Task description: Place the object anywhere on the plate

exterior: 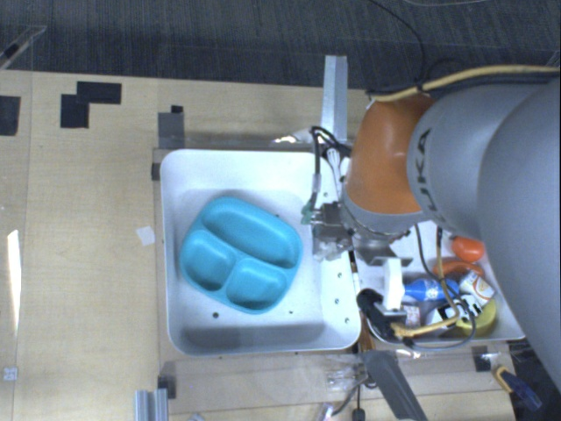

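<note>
Gripper (326, 231) hanging over the seam between the two bins, fingers hidden from view, so spread or pressed together cannot be told. Just left of it, blue divided plate (241, 253) lying flat in left bin (180, 314). Beneath the arm (438, 165), right bin with orange object (466, 249), blue-labelled bottle (425, 290), writing unreadable. Pale wooden worktop (79, 261), dark carpet beyond.

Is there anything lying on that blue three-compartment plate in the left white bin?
No. All three compartments of the blue divided plate show bare blue surface, and the left white bin holds it alone.
</note>
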Available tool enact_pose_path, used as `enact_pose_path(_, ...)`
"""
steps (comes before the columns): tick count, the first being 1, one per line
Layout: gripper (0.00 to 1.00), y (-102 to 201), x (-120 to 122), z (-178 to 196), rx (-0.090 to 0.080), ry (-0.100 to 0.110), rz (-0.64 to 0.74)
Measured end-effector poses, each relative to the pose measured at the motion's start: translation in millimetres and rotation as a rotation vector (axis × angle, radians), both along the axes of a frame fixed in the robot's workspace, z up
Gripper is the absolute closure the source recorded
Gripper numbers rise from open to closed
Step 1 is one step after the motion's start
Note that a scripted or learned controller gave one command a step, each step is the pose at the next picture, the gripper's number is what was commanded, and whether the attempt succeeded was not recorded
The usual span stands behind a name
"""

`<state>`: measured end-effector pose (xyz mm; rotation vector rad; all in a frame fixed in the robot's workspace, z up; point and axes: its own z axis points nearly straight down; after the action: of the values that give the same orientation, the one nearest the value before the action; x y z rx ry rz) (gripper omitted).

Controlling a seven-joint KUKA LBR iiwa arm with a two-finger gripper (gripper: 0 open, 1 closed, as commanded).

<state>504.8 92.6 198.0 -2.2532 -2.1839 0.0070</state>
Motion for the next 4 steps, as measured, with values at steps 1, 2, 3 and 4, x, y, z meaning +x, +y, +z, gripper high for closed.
enact_pose_path(1,1.00,10,-17,37,-0.002,-0.005,-0.177)
enact_pose_path(2,1.00,89,-19,-21,-0.004,0.000,-0.444)
enact_pose_path(3,1.00,60,-16,-86,0.007,-0.010,-0.273)
enact_pose_path(4,1.00,87,-19,-71,-0.005,-0.001,-0.611)
